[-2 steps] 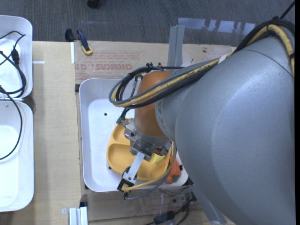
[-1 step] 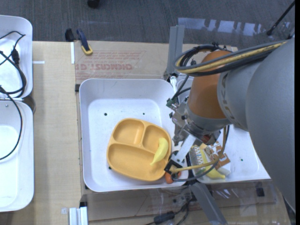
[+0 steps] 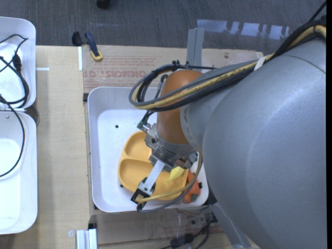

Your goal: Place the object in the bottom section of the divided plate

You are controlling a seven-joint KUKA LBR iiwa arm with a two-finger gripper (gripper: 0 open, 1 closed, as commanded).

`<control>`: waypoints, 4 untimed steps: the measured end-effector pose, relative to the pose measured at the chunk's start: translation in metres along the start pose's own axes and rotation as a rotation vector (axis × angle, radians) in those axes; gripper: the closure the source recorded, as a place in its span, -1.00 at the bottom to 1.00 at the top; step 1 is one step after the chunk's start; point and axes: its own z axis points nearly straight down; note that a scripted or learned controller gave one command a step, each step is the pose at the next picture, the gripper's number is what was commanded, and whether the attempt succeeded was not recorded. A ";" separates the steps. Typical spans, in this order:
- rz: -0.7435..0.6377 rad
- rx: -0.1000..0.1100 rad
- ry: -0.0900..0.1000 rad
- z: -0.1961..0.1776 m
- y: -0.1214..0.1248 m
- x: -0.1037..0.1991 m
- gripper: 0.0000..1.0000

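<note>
A grey robot arm [image 3: 270, 139] with an orange band fills the right of the frame, reaching down into a white bin [image 3: 104, 139] at the centre of the surface [image 3: 57, 139]. Its pincer [image 3: 174, 166] hangs over the right part of a yellow divided plate [image 3: 132, 165] in the bin's lower half; whether it is open or closed, or has hold of anything, cannot be told. A small yellow piece [image 3: 178, 173] shows just under the pincer at the plate's right side, and an orange item [image 3: 193, 190] sits beside it at the bin's lower right corner. Black cables [image 3: 15, 82] lie in another white bin [image 3: 31, 191] at the left edge.
</note>
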 end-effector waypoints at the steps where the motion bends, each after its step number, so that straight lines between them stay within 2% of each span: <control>1: -0.123 0.000 0.005 0.072 0.003 -0.002 1.00; 2: -0.013 -0.002 0.002 -0.107 0.028 -0.008 1.00; 3: -0.003 -0.002 0.001 0.007 -0.007 0.010 1.00; 4: -0.155 -0.001 0.003 0.072 -0.026 0.036 1.00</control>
